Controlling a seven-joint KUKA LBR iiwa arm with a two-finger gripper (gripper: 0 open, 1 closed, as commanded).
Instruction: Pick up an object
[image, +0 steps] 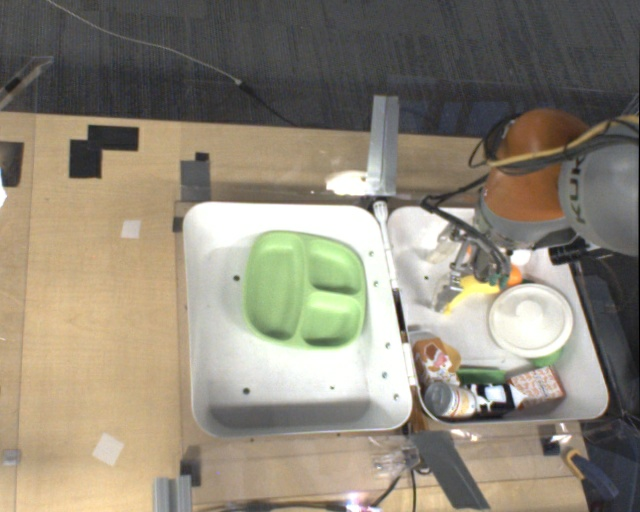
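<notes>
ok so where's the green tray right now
The green tray lies in the left bin, nearer its far right corner, across the divider from the gripper in the right bin.

Two bins side by side on the bench (90, 350). Left bin (215, 400) holds one divided tray (303, 288), sitting toward the far side, centred. Right bin (590, 385) is crowded: round bowl (530, 318) mid-right, small carton (537, 384) just in front of it, bottle (490, 385) lying left of the carton, can (445, 400) at the near-left corner, snack packet (435, 355) just behind the can. Arm (560, 175) reaches in over the far right corner; pincer (470, 270) sits over the bin's far-middle area, left of the bowl.
</notes>
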